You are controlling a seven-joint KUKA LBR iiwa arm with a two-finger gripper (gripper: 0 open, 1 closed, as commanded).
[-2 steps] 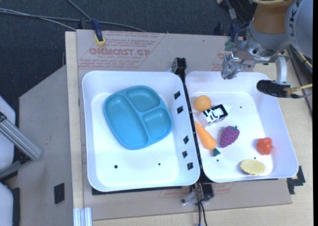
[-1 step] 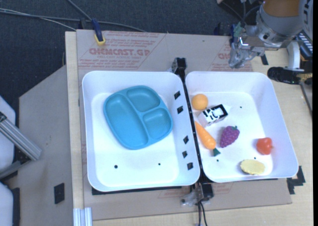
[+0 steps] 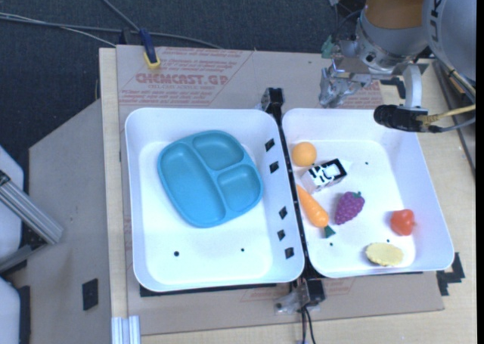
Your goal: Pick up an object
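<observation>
The right bin (image 3: pixel 423 184) holds an orange ball (image 3: pixel 303 154), a black-and-white block (image 3: pixel 327 173), a toy carrot (image 3: pixel 313 208), a purple grape bunch (image 3: pixel 349 206), a red tomato-like piece (image 3: pixel 402 221) and a yellow slice (image 3: pixel 384 254). My gripper (image 3: pixel 335 93) hangs above the bin's far left rim, apart from all the toys, with nothing seen between its fingers. Its fingers stand close together.
A blue divided plate (image 3: pixel 210 177) lies in the left bin (image 3: pixel 144 206). A black divider with clips (image 3: pixel 281 184) runs between the bins. Cables (image 3: pixel 113 2) cross the dark floor behind the bench, and a yellow-blue clamp (image 3: pixel 150 51) sits at the board's far left.
</observation>
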